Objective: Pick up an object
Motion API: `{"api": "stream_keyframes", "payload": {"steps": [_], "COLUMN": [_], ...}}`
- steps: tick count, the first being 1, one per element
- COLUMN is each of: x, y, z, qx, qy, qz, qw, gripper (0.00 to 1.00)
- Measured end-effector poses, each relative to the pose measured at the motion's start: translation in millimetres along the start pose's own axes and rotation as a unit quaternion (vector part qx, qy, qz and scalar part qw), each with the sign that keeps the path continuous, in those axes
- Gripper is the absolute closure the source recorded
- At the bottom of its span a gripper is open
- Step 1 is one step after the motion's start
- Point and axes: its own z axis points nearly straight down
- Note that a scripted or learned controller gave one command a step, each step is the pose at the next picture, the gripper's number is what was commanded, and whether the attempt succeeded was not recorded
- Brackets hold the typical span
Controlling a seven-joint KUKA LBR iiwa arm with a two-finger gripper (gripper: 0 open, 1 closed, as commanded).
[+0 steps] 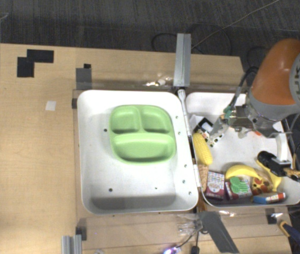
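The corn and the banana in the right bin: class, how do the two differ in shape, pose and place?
The corn is a straight cob; the banana is a curved arc. The corn lies lengthwise along the bin's left wall; the banana lies crosswise nearer the front, arching over a green packet. The corn's surface looks bumpy with kernels; the banana's looks smooth. Both are yellow and lie in the same bin.

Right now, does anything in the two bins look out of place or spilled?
Nothing looks spilled or damaged. The green divided plate lies flat in the left bin. In the right bin, the corn cob, banana and small packets lie crowded along its near edge.
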Motion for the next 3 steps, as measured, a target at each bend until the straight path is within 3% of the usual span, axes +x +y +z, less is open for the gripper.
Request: {"api": "stream_keyframes", "payload": {"steps": [1, 2, 3], "x": [-25, -17, 3], "y": [-23, 79, 79], "z": [-55, 48, -1], "qx": [-0.001, -0.001, -0.001], "qy": [-0.001, -0.001, 0.0], "qz": [0.042, -0.017, 0.057], "qw": [0.9991, 0.9999, 0.9984], "gripper": [0.0, 0.0, 0.0]}}
